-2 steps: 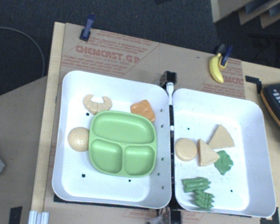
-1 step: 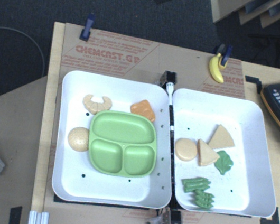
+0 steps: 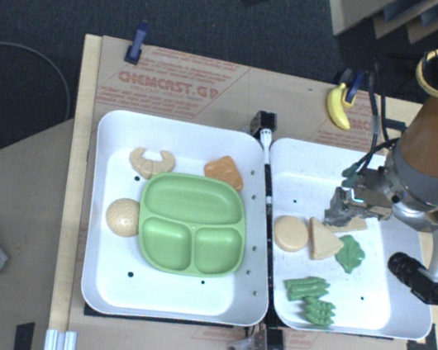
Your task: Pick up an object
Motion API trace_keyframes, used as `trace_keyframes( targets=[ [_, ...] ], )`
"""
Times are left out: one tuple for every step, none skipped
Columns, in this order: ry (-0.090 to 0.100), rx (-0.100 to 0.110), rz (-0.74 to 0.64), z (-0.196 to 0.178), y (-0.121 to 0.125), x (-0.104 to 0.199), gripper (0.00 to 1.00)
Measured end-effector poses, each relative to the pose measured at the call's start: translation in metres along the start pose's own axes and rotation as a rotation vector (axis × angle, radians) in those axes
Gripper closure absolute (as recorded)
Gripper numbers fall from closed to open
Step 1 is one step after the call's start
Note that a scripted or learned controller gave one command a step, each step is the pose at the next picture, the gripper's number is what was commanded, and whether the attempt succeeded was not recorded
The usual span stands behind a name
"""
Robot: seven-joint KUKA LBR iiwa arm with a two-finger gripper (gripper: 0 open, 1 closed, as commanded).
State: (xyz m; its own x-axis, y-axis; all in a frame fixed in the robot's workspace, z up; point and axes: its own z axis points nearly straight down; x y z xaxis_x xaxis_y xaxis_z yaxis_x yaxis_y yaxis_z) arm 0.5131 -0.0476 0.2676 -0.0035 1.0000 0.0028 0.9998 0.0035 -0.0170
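My gripper [image 3: 343,215] hangs low in the right bin [image 3: 378,320], just above and right of a tan wedge [image 3: 324,242]. A round beige piece [image 3: 291,233] lies left of the wedge. A green leafy piece [image 3: 350,254] sits right of the wedge, under the gripper's lower edge. Two green bean-like pieces [image 3: 310,298] lie near the bin's front. The left bin [image 3: 107,192] holds a green divided plate [image 3: 191,224], a beige roll [image 3: 123,216], a pale croissant shape [image 3: 152,161] and an orange piece [image 3: 225,170].
A yellow banana [image 3: 339,107] lies on the cardboard behind the right bin. A blue clamp [image 3: 136,42] stands at the back left. A black fixture [image 3: 416,278] juts over the right bin's right side. A divider rail [image 3: 265,188] runs between the bins.
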Motion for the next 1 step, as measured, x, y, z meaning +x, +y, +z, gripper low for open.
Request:
trace_keyframes(
  targets=[
    [0.001,-0.029,-0.007,-0.0978,-0.0096,0.0792,1.0]
  ],
)
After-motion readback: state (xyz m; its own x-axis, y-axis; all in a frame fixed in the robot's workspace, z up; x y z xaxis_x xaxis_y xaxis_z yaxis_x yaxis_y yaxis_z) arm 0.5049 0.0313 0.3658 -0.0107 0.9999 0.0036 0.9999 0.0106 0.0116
